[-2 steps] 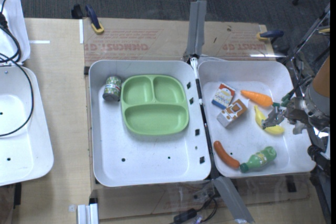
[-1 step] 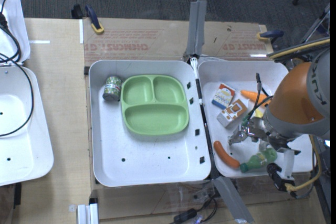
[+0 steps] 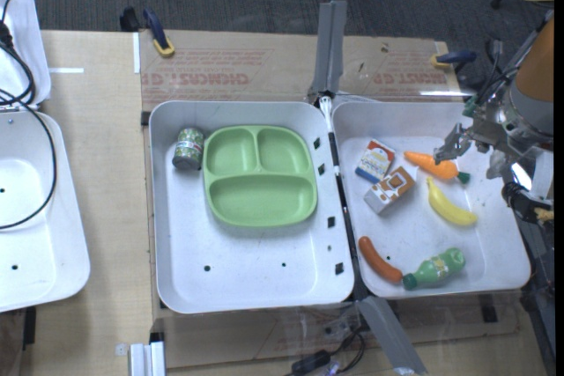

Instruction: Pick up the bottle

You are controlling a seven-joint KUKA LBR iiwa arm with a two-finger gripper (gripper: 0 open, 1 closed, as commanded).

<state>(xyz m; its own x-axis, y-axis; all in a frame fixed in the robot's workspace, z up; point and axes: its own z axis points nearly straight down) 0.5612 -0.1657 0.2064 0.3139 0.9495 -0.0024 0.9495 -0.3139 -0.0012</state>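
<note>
Bottle (image 3: pixel 435 269), a small green plastic one lying on its side, is seen near the front edge of the right-hand shallow white bin (image 3: pixel 493 281), with its dark cap end almost touching a red-orange sausage-shaped toy (image 3: pixel 379 260). A yellow banana (image 3: pixel 449 203) is laid behind it, and an orange carrot (image 3: pixel 434 165) further back. Two small cartons (image 3: pixel 382 176) are placed side by side towards the bin's left. The grey two-finger gripper (image 3: pixel 455 145) is held over the back right part of this bin, just above the carrot and well apart from the bottle; whether its claw is apart or together cannot be told. In the left-hand white bin (image 3: pixel 176 277) a green divided plate (image 3: pixel 260 175) is set, with a small green-labelled can (image 3: pixel 188 148) just beside its left edge.
</note>
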